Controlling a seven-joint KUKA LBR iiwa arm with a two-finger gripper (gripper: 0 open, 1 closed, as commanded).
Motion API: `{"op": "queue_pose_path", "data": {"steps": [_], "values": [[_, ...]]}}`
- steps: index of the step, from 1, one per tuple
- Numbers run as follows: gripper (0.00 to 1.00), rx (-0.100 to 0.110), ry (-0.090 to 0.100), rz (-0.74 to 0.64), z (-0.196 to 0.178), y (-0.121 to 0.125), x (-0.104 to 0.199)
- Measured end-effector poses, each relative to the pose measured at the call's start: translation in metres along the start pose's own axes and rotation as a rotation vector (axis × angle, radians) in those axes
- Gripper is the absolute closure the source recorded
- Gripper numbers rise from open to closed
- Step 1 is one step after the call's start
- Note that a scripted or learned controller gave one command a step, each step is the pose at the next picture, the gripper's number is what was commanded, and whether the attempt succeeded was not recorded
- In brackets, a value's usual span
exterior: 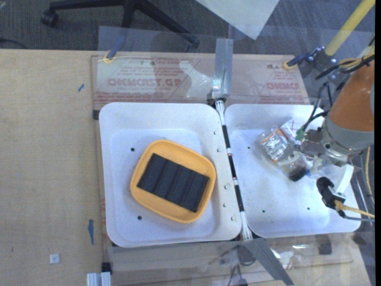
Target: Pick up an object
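The tool (pixel 296 170) hangs beside the crinkled packet (pixel 275 143), right of frame; grip unclear. Centre over it before descending.

Wooden bench (pixel 47 159), two white bins side by side, left bin (pixel 119 124), right bin (pixel 250 219), clear plastic sheet (pixel 155 79) behind them, black office chair base (pixel 128 11) on grey carpet
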State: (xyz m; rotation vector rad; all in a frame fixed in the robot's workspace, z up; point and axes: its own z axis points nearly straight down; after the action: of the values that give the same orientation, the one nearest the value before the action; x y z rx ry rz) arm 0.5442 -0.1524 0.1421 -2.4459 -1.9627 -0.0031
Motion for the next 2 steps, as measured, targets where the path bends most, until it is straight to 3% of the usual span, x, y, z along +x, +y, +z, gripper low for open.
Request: {"op": "queue_pose_path", "data": {"steps": [1, 2], "values": [[0.0, 0.007, 0.006, -0.048, 0.014, 0.013, -0.004], [0.0, 0.032, 0.022, -0.144, 0.02, 0.028, -0.013]]}}
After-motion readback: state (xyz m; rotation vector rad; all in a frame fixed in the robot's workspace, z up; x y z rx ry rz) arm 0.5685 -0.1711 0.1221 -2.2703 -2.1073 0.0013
